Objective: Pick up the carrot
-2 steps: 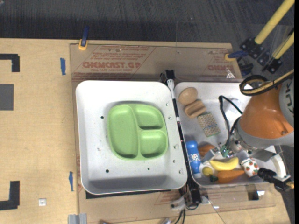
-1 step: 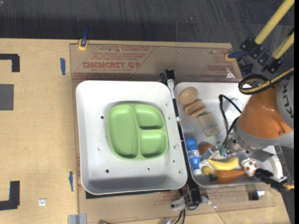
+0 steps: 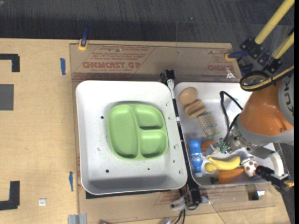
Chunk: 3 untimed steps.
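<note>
The orange carrot (image 3: 230,175) lies at the front of the right bin (image 3: 212,88), just under a yellow banana (image 3: 225,163) that partly covers it. My gripper (image 3: 223,148) hangs low over the bin's front half, just above and behind the banana and the carrot. The wrist and the arm's orange band (image 3: 263,115) hide most of the gripper. Nothing shows held in it.
A blue bottle (image 3: 195,154) lies left of the banana. A white and red ball (image 3: 250,168) sits right of the carrot. Two brown bread-like pieces (image 3: 191,102) and a speckled item (image 3: 208,122) lie further back. The left bin (image 3: 93,125) holds a green divided plate (image 3: 138,130).
</note>
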Available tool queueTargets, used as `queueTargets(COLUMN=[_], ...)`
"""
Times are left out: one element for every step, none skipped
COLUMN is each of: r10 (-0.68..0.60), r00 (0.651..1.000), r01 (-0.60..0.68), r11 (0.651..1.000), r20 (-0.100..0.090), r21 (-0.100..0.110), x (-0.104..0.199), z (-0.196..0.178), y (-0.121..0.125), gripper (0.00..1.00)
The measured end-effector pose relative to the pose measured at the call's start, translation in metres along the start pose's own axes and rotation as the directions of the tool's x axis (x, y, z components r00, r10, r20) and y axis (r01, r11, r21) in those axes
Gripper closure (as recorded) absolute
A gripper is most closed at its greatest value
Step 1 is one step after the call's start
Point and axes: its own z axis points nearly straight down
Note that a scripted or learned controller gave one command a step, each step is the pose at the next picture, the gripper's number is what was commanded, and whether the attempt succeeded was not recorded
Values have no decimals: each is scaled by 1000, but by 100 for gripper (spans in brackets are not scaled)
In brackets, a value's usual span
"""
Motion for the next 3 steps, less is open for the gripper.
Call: queueTargets(r10=[-80, -78, -150], r00=[997, 997, 989], r01=[80, 78, 150], r11=[997, 997, 989], r20=[-5, 3, 6], r21=[5, 2, 1], x=[-1, -3, -3], z=[10, 11, 11], y=[-2, -2, 0], gripper=[100, 0, 0])
